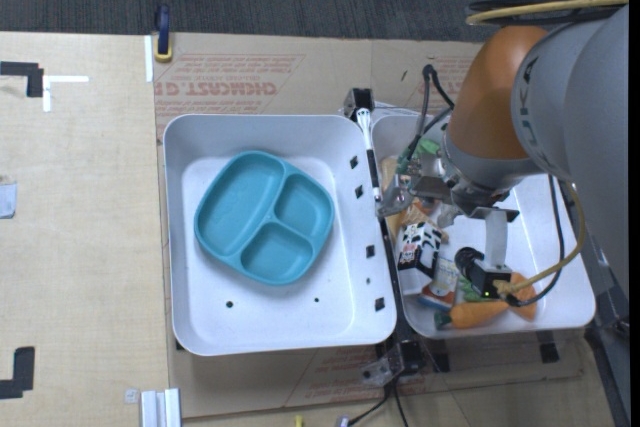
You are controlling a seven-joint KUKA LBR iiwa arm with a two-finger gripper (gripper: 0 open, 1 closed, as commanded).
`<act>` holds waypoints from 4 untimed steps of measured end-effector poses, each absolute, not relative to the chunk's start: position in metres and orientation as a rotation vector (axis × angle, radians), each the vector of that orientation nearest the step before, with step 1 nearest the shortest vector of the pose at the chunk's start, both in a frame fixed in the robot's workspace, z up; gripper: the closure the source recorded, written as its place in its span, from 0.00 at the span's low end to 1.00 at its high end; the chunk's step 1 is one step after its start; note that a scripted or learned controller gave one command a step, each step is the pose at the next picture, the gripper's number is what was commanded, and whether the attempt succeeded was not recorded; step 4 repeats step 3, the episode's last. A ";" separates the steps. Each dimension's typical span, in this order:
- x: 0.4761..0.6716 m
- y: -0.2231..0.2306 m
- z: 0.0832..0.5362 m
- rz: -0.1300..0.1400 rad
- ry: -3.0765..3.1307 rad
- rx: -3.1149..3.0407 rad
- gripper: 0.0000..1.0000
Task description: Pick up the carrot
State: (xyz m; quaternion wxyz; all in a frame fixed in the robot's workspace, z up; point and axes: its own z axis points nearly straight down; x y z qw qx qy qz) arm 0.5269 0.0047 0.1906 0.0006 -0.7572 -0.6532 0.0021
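Observation:
The carrot (pixel 478 314) is orange and lies along the front wall of the right bin (pixel 565 310), near its front corner. My gripper (pixel 420 200) hangs below the orange wrist band over the left part of that bin, above a heap of small items and behind and to the left of the carrot. The arm's bulk covers most of the gripper, and nothing is visibly between its fingers.
A black-and-white cow-patterned toy (pixel 415 243) lies just under the gripper, with a teal and red item (pixel 438 293) in front of it and something green (pixel 426 151) behind. The left bin (pixel 190 315) holds a blue divided plate (pixel 265 215).

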 end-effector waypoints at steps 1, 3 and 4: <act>0.560 -0.061 0.198 0.007 -1.936 -2.475 0.00; 0.578 -0.070 0.190 0.007 -1.979 -2.441 0.00; 0.578 -0.070 0.190 0.007 -1.979 -2.441 0.00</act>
